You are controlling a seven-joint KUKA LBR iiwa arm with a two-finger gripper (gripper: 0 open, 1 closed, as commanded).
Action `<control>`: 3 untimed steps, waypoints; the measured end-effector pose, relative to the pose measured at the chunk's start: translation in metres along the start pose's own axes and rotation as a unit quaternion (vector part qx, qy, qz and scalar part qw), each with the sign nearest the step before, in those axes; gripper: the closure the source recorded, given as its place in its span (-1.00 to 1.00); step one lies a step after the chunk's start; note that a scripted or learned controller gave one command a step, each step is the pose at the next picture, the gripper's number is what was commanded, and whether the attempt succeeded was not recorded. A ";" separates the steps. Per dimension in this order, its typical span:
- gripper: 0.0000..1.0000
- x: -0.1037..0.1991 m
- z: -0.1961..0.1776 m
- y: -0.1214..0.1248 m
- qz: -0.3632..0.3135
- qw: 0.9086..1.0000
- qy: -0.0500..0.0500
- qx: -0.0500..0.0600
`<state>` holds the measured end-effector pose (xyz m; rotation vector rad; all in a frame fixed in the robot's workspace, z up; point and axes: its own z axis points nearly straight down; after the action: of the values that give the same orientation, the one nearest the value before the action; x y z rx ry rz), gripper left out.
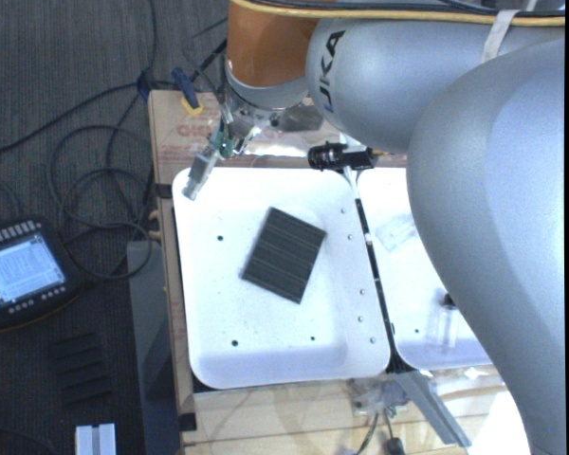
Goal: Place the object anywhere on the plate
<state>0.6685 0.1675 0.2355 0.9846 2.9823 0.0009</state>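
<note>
Dark ribbed rectangular plate point(284, 254), tilted, lies flat mid left bin point(209, 349). End effector point(201, 173) over bin's far left corner, apart from plate; open or closed: cannot tell. "KUKA" lettering partly visible on arm point(408, 64). Pendant point(19, 273) on floor.

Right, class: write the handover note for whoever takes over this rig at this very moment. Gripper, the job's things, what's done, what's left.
Gripper: at the far left corner of the left bin, over its rim; whether it is open or shut cannot be told, and nothing shows in it.
Things: a dark ribbed pad lies flat mid-bin, tilted, apart from the gripper. Right bin holds some clear items, partly hidden by the arm.
Done: nothing visible; no plate identified.
Left: pick the object and set it on the plate.
</note>
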 end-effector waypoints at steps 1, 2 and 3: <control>-1.00 0.032 -0.009 0.006 -0.045 0.999 0.000 0.000; -1.00 0.079 -0.008 0.023 -0.122 0.993 0.000 0.000; -1.00 0.091 0.007 0.013 -0.108 0.994 0.001 0.000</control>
<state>0.6030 0.2325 0.2283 0.6564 3.0733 0.0020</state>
